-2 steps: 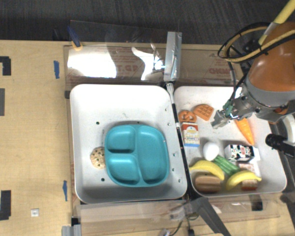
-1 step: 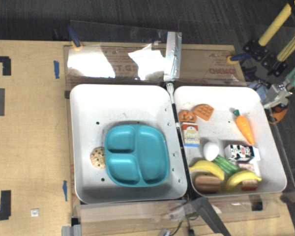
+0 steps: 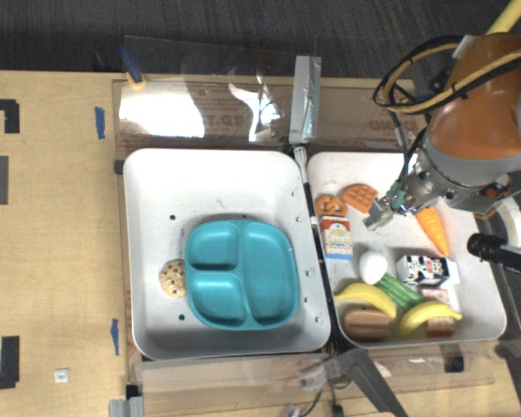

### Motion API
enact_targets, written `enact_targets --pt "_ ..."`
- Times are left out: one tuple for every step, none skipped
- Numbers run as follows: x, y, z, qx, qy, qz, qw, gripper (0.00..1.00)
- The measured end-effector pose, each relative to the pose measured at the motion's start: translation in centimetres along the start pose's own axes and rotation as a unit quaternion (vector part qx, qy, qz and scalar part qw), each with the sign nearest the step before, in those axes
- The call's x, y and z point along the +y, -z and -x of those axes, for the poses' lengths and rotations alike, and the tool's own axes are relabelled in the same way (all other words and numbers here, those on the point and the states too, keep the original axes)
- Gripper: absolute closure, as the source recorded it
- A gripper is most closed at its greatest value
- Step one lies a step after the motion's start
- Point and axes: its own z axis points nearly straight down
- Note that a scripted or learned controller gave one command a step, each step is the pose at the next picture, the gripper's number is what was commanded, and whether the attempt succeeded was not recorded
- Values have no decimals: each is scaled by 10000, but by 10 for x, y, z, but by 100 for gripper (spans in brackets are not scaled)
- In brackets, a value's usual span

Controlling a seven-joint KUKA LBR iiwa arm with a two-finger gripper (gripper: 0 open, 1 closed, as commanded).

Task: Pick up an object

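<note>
Above right bin [image 3: 495, 320], gripper [image 3: 384, 211] hovers, finger state unclear. Nearest target: waffle [image 3: 361, 196], just left of gripper, beside carrot [image 3: 432, 229]. Advice: centre over waffle, descend straight, close gently.

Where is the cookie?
The cookie lies in the left bin, touching the left edge of the teal divided tray, far from the gripper over the right bin.

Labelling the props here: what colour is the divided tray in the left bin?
Teal, a blue-green; the divided tray shows clearly in the camera view.
</note>
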Motion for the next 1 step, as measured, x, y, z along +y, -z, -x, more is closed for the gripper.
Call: enact_targets --pt "-70 -114 42 -3 424 -6 9991 100"
